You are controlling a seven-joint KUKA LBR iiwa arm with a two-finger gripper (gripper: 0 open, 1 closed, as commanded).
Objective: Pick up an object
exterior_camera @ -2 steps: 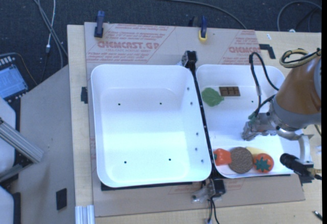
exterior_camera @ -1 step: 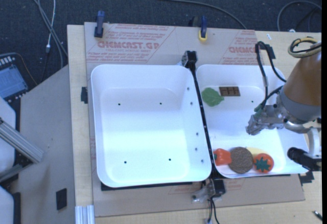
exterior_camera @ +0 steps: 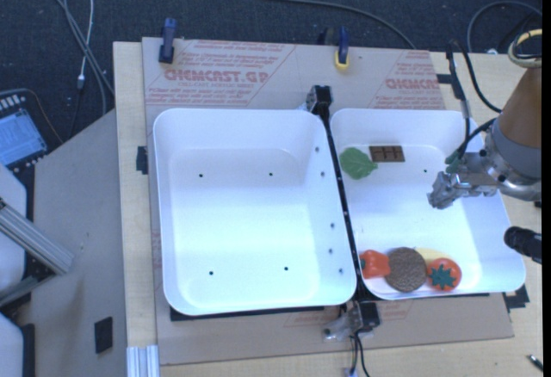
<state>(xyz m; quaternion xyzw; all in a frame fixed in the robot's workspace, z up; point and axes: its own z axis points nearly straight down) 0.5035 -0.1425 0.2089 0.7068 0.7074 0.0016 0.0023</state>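
While my arm comes in from the right, its upper part is cut off at the frame edge.
Hidden: a yellow piece (exterior_camera: 428, 255) shows only as a sliver behind the round brown cookie (exterior_camera: 406, 269).
Chocolate bar (exterior_camera: 386, 154): lies flat near the right bin's (exterior_camera: 482, 220) far wall, long axis left to right, just beside the green leaf (exterior_camera: 355, 163).
Front edge: red pepper (exterior_camera: 374, 263), cookie and tomato (exterior_camera: 443, 274) in a row.
Pincer (exterior_camera: 442, 194): low over the right bin's bare floor; how far open I cannot tell; nothing seen in it.
Left bin (exterior_camera: 172, 220): on the tabletop (exterior_camera: 129, 194).
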